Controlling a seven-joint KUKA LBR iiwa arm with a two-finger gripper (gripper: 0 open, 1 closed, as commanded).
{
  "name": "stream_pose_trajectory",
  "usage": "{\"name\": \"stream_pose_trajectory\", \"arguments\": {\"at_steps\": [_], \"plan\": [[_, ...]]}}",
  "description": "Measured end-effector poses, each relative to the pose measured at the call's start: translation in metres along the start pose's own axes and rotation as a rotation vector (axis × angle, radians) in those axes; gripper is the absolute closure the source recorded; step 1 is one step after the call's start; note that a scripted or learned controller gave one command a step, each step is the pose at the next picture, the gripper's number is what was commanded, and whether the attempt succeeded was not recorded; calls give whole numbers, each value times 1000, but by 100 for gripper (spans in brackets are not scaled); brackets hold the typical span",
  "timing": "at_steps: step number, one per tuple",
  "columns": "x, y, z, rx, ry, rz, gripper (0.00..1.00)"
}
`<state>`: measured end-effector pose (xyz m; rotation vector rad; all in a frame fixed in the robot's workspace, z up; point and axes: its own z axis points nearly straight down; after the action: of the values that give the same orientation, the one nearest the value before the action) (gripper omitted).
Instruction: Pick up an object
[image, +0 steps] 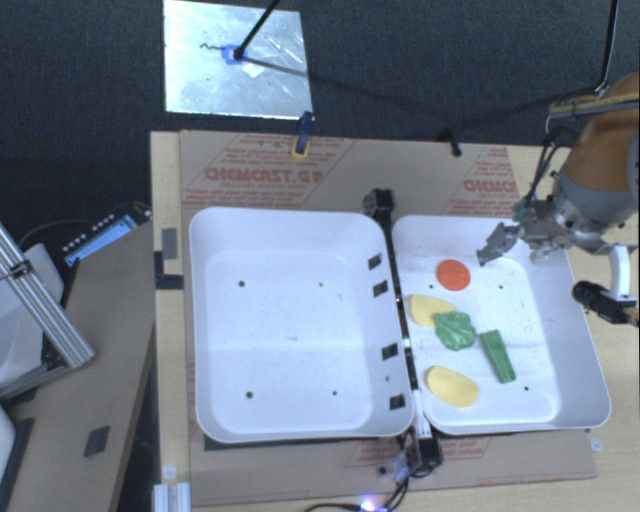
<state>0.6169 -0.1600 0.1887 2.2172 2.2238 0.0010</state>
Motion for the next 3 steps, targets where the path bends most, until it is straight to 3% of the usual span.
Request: {"name": "stream_pose_trajectory", "arguments": {"at_steps": [1,2,3], "plan": [[69,-55,108,11,7,-4,0],[75,-23,103,-3,0,-3,0],[71,-23,91,-7,-5,1,100]]}}
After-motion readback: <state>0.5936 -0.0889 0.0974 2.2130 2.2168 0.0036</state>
